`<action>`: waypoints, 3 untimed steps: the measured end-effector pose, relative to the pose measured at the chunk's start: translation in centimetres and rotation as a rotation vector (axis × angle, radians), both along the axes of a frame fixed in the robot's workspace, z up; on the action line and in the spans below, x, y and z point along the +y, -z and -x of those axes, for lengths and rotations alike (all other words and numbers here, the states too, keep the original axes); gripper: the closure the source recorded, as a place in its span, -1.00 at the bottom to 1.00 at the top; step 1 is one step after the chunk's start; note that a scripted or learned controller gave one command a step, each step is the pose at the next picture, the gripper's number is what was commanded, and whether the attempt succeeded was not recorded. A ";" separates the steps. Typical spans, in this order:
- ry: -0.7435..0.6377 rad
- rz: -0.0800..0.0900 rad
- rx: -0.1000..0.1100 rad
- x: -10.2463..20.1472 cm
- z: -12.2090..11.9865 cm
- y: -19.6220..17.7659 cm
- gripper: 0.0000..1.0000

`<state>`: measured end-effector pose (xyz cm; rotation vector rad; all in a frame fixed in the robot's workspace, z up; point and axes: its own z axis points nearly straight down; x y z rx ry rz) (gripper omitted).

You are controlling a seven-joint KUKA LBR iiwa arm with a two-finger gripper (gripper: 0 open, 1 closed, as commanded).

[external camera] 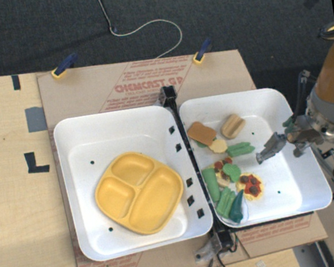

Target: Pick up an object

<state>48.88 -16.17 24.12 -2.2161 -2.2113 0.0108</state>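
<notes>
Left bin (74, 144) holds a yellow tray (139, 192), right bin (276, 106) toy food (227, 173); fingers (271, 147) apart, empty.

Both white bins (74, 144) are seen as smooth, slightly glossy plastic, as is the yellow divided plate (139, 192). Matt printed cardboard (140, 83) lies beneath them on a pale wood-grain bench (16, 210).

I work in a robotics lab: two white bins (67, 139) clamped onto cardboard (140, 80), tape-marked counter (2, 124), loose cable (137, 27) beyond.
</notes>
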 end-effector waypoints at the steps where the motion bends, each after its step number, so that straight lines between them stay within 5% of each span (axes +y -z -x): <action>1: -0.003 0.002 -0.010 0.0 -0.2 -0.5 -1.00; 3: -0.002 0.001 -0.004 -0.6 0.6 12.2 -1.00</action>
